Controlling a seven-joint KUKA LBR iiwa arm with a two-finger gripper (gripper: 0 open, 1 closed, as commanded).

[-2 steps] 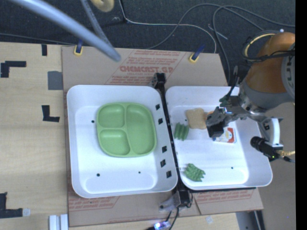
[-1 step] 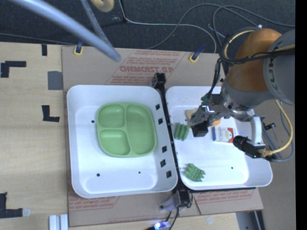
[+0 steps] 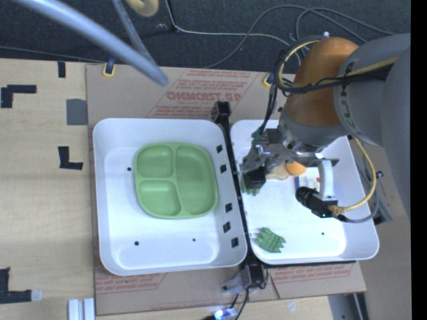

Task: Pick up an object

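My gripper [image 3: 255, 173] hangs low over the left side of the right bin [image 3: 347, 242], close to the divider between the bins. A small green piece [image 3: 253, 187] shows just below its black fingers; I cannot see whether they touch it. An orange object [image 3: 296, 168] lies partly hidden under the wrist. A green leafy toy [image 3: 270, 239] rests near the right bin's front edge, well apart from the gripper.
A green divided plate [image 3: 176, 180] lies in the left bin [image 3: 113, 245]. A black cable end [image 3: 313, 202] hangs beside the wrist over the right bin. Black clips [image 3: 223, 112] run along the bins' shared edge. The bulky arm [image 3: 373, 79] covers the right bin's back.
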